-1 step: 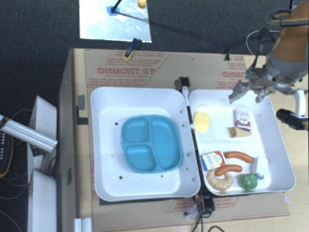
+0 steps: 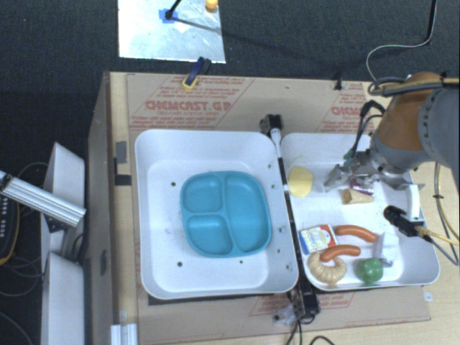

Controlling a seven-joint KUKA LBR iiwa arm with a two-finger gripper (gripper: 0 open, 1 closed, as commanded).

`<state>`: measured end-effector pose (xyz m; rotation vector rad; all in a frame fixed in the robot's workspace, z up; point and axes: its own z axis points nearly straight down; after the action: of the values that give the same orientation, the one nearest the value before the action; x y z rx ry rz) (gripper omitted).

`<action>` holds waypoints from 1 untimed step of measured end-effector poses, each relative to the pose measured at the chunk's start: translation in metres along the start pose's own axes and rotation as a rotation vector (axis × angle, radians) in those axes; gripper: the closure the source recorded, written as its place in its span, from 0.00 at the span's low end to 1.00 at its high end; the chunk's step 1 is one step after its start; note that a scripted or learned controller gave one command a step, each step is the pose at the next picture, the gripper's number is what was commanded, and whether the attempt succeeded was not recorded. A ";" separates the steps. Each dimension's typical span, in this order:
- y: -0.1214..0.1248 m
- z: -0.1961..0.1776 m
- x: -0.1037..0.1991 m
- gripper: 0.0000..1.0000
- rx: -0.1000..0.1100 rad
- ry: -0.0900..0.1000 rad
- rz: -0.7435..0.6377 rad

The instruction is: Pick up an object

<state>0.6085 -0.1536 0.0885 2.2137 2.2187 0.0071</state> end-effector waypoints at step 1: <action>0.032 0.000 -0.026 0.00 -0.002 -0.001 -0.002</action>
<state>0.6408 -0.1800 0.0893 2.2101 2.2194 0.0091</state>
